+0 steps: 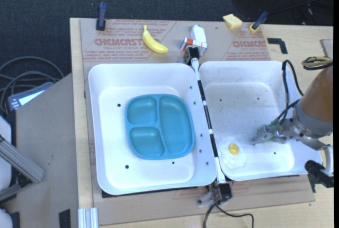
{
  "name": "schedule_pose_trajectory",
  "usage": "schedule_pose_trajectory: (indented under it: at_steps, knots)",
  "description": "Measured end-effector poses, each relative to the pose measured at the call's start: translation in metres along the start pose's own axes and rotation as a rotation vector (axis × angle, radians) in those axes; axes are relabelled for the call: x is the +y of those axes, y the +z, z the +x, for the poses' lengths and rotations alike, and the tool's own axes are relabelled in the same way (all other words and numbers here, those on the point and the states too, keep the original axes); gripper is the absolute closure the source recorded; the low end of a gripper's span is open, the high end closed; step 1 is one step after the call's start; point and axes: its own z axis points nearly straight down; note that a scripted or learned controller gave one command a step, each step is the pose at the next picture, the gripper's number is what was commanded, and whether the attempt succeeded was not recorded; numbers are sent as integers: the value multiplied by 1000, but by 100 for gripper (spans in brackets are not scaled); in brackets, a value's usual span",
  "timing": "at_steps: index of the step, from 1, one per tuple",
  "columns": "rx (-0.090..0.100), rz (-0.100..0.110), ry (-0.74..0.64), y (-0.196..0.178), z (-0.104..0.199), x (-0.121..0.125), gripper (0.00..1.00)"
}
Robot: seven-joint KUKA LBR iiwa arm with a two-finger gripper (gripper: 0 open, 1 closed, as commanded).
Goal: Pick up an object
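The claw [258,137] hung low in the right bin [249,79] — open or closed, I could not tell — near a fried egg [233,149].

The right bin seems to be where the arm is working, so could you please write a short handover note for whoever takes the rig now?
Gripper: low in the right bin, nothing visibly between its fingers.
Objects: a fried egg toy lies in that bin's front left corner, apart from the gripper. A blue divided plate sits in the left bin.
Done: nothing picked up.
Left: grasp an object, probably the egg, and lift it.
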Motion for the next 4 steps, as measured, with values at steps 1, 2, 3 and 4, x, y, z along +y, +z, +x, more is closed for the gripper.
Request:
schedule_pose_trajectory:
  at_steps: [1,2,3,4]
  knots:
    - [-3,-6,-1,-206,-20,83,0]
    - [4,-2,-4,-11,-31,87,0]
    - [1,1,-1,0,27,45,0]
    - [-3,-4,-1,-89,-8,89,0]
